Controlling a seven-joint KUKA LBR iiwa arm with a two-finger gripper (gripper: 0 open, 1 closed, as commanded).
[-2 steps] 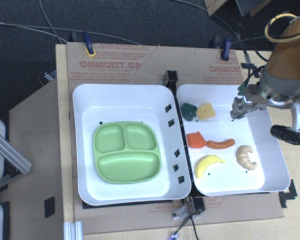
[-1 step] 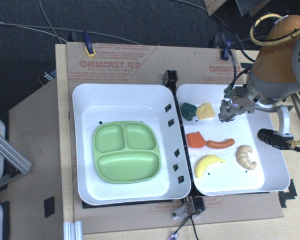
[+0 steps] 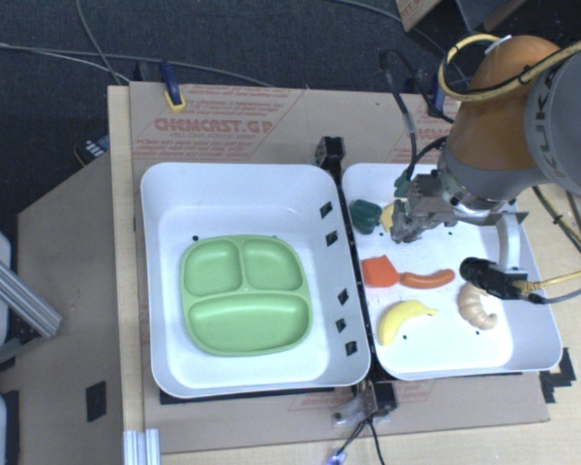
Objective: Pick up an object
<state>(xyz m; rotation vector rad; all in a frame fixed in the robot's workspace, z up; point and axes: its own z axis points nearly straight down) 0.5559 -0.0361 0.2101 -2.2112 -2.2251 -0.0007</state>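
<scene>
In the right bin (image 3: 523, 352) lie several toy foods: a dark green piece (image 3: 366, 214) at the upper left, an orange block (image 3: 379, 272), a red sausage (image 3: 427, 280), a yellow banana (image 3: 403, 318) and a tan croissant (image 3: 477, 305). My gripper (image 3: 404, 229) hangs over the bin's upper left part, just right of the green piece and above the orange block. A bit of yellow shows at its left side, too hidden to name. I see nothing clearly between the fingers.
The left bin (image 3: 165, 260) holds a light green divided plate (image 3: 245, 294). A black divider with clips (image 3: 341, 250) runs between the two bins. Cardboard (image 3: 213, 119) lies under both, with a yellow and blue clamp (image 3: 172, 90) at its back edge.
</scene>
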